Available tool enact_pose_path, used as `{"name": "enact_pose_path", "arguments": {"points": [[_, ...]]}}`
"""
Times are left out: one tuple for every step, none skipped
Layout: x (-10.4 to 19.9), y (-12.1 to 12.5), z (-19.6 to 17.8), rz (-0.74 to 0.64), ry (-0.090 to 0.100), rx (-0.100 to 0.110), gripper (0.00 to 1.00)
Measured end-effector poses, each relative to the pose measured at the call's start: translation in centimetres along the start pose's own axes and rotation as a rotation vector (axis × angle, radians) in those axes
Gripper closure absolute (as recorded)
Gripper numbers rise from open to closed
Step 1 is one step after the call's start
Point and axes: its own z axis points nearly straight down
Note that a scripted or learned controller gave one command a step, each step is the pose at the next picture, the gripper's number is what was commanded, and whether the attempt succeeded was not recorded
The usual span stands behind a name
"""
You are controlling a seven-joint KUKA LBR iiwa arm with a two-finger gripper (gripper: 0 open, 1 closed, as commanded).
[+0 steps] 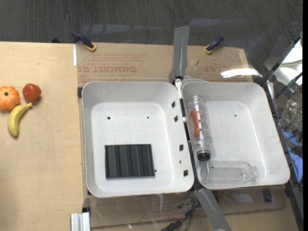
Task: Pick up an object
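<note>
**bottles lie left of the arm, across the right bin**

what shows of the arm point(294, 70) is a pale shape in the clutter at the bench's point(43, 167) right edge. i cannot tell whether its grasping end is apart or together, and nothing is seen held.

the right bin point(240, 129) is nearest. a second clear bottle point(231, 171) lies along its near wall, long axis left to right. further left, a clear bottle point(199, 126) with orange contents lies by the bin's left wall, long axis far to near, black cap toward the near edge.

the left bin point(130, 119) holds a black ribbed block point(129, 160) in its near part, farthest away.

my judgement: no pick has started, and either bottle wants a grip across its axis.
</note>
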Motion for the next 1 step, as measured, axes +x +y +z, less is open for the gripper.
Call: {"name": "enact_pose_path", "arguments": {"points": [[3.21, 2.66, -10.66, 0.109, -0.001, 0.000, 1.00]]}}
